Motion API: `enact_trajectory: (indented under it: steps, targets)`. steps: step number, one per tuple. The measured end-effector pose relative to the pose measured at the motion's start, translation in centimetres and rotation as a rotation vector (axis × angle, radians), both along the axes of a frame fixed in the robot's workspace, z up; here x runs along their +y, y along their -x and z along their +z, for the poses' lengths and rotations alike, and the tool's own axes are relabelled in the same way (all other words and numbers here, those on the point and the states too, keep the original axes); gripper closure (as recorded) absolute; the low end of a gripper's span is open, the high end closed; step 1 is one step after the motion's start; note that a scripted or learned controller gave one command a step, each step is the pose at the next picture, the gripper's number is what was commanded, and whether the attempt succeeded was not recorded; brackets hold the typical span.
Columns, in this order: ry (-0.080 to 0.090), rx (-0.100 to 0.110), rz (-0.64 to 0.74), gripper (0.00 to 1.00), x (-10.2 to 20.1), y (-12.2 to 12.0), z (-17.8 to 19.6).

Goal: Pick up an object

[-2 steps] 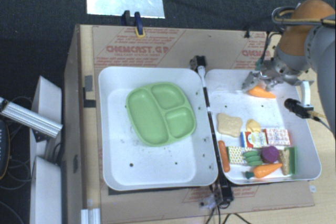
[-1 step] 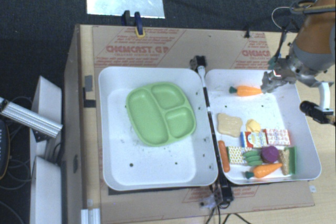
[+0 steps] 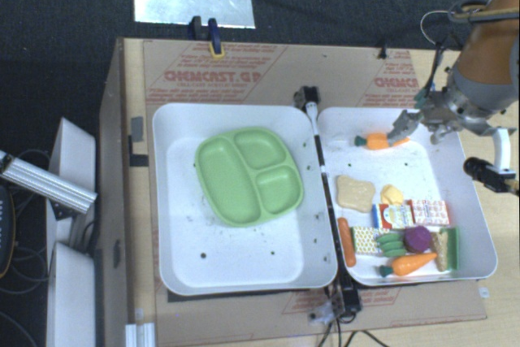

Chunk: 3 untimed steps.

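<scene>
Two shallow white bins sit side by side on the bench. Left bin (image 3: 175, 256): green three-compartment plastic tray (image 3: 248, 175) in the middle. Right bin (image 3: 467, 199): orange toy carrot (image 3: 375, 142) alone at the far edge, tan toy bread slice (image 3: 355, 193) mid-bin, remaining toy food clustered at the near edge.

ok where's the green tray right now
The green tray lies in the left bin, near its middle, left of the divider between the bins.
</scene>
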<state>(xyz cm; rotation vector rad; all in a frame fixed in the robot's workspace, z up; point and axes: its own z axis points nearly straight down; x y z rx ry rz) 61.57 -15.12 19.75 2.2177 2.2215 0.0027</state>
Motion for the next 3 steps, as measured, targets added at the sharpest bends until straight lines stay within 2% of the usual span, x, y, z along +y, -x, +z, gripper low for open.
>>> enact_trajectory:
  steps: [1, 2, 3]
  targets:
    - [0.0, 0.001, -0.001, 0.0, -2.9, 0.5, -11.3]
    - [-0.003, 0.018, 0.001, 0.0, -1.3, -5.0, -11.5]
    - [-0.006, 0.032, 0.003, 1.0, -1.3, -4.8, -10.5]
